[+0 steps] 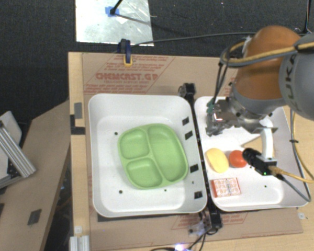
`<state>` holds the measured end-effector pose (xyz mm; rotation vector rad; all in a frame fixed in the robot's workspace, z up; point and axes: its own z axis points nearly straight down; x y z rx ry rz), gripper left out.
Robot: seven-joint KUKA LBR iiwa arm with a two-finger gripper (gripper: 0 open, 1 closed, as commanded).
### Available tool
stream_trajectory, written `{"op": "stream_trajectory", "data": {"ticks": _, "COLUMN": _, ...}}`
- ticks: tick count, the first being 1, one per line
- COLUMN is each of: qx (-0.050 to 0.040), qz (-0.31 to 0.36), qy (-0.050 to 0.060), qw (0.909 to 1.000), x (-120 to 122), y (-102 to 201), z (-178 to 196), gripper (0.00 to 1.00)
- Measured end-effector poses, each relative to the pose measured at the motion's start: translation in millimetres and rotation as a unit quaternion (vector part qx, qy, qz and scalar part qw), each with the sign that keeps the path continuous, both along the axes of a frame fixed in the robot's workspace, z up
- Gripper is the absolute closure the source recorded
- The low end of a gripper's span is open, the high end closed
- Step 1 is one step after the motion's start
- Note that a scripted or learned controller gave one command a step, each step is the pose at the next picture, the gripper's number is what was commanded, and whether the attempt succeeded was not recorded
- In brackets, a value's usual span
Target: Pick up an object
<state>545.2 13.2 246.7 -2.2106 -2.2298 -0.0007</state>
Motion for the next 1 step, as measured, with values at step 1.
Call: {"op": "stream_trajectory", "data": {"ticks": 1, "qx": 0.0003, "qz": 0.0, "qy": 0.0, "qw": 1.0, "x": -21.7, "y": 52.4, "z": -15.5, "gripper": 1.0}}
